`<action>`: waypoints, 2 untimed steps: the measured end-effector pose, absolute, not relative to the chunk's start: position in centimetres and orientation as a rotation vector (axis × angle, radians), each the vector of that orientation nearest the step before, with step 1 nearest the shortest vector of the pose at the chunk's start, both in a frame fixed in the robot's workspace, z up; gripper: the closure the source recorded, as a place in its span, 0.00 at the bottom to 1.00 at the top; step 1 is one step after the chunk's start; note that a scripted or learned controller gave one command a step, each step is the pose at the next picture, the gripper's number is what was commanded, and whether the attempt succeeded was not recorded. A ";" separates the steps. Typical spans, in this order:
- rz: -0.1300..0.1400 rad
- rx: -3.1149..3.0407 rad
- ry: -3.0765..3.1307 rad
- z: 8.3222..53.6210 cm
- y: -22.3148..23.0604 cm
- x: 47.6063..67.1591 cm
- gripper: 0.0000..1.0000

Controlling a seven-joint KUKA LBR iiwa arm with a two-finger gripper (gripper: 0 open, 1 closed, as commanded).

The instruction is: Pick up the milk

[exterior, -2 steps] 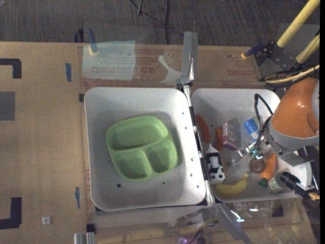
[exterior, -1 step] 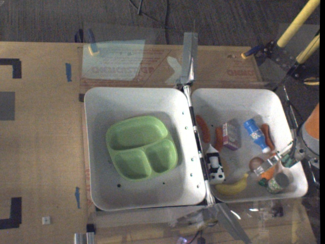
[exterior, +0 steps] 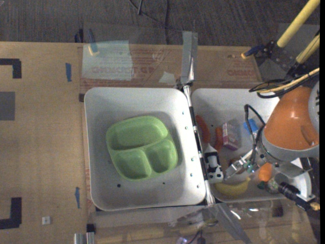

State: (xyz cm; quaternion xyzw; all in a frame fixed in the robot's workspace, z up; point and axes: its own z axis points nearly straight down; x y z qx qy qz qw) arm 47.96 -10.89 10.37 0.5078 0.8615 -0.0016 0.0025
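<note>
The tool (exterior: 238, 165) hangs low in the right bin (exterior: 213, 101), over its near part; whether it is released or clenched cannot be told. The milk (exterior: 213, 165), a small white-and-black carton, lies just left of it against the bin's left wall. A banana (exterior: 232, 188) lies just nearer, a pink box (exterior: 231, 134) farther back. In the left bin (exterior: 96, 136) sits a green divided tray (exterior: 142, 147).

**A robot test bench in a lab**

A plywood bench (exterior: 40, 136) marked with black tape (exterior: 11, 67) and blue tape (exterior: 68, 71), on dark carpet (exterior: 61, 9). Two white bins (exterior: 99, 105) sit side by side — the arm (exterior: 289, 123) reaching in from the right — with loose cables (exterior: 147, 1) at the far edge.
</note>
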 end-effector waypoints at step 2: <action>0.002 1.085 2.948 14.4 -11.8 48.6 0.00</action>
